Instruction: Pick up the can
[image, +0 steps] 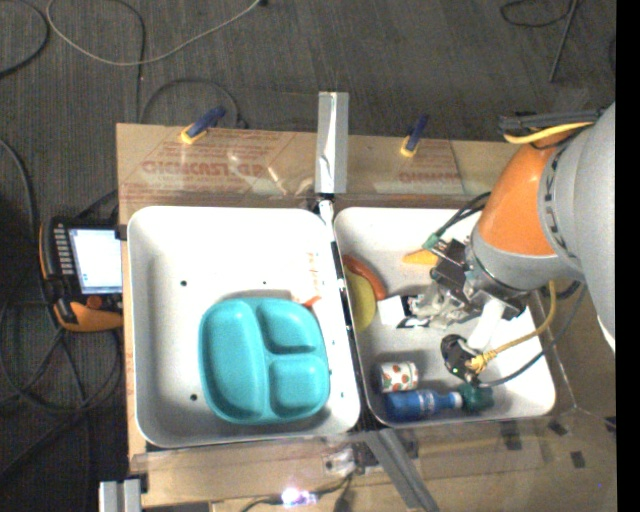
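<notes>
Reaching in from the right, the arm (560, 210) hangs its gripper (440, 305) low over the middle of the right bin (540, 395); whether its fingers are wide or narrow I cannot tell. The can (398, 376), white with red spots, lies on its side near that bin's front wall, apart from the gripper. A blue bottle (425, 404) lies just in front of the can. A teal tray (264, 358) rests in the left bin (160, 240).
</notes>
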